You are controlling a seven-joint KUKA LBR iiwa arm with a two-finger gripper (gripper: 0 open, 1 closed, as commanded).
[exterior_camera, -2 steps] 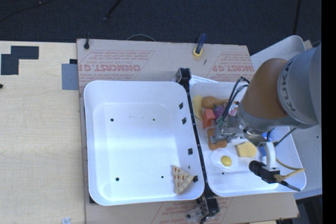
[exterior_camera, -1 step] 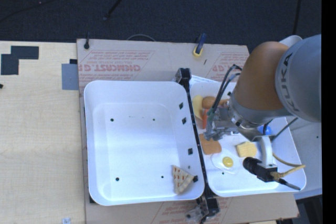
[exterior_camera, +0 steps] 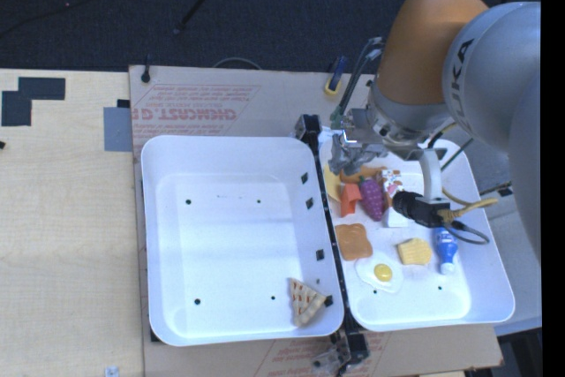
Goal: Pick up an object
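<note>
The arm was seen reaching in from the right, its orange band (exterior_camera: 424, 35) above the wrist. The gripper (exterior_camera: 347, 156) was lowered over the back left corner of the right bin (exterior_camera: 481, 300); how it was set could not be told. Beneath it a cluster was noted: an orange piece (exterior_camera: 350, 197) touching a purple grape bunch (exterior_camera: 373, 197). Toward the front, a toast slice (exterior_camera: 353, 240), a fried egg (exterior_camera: 381, 274), a cheese block (exterior_camera: 413, 252) and a small blue bottle (exterior_camera: 446, 250) were recorded. In the left bin (exterior_camera: 177, 190), a waffle wedge (exterior_camera: 307, 302) was lying at the front right corner.
</note>
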